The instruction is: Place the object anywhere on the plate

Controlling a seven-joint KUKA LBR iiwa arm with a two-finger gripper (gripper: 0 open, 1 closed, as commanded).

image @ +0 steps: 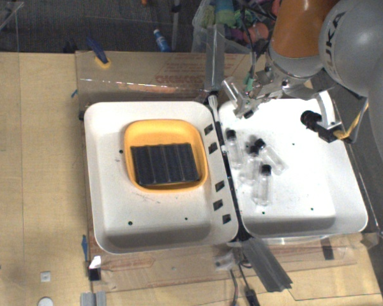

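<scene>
- The bench [32, 171] is pale wood, and it runs bare along the left side of the scene.
- The left bin [105, 171] is white and shallow, and it sits on the bench with its right edge against the other bin.
- A yellow plate [163, 127] lies in the left bin, a little toward the far side, well inside the bin's walls.
- A black ridged slab [165, 163] lies flat on the plate. It covers most of the plate's middle and near part, and its ridges run from far to near.
- A row of small black clips [216, 171] runs along the seam where the two bins meet.
- The right bin [319, 190] is also white and shallow. Most of its floor is bare on the right and near sides.
- A few small clear bottles [263, 180] with black caps lie in the left half of the right bin, close together and just right of the seam. They are well apart from the plate.
- My hand [242, 102] hangs over the far left corner of the right bin, just beyond the bottles. I see nothing held in it, and I cannot tell whether it is wide or narrow.
- My arm [354, 37] comes in from the far right, grey, with its orange band [300, 18] just above the hand.
</scene>
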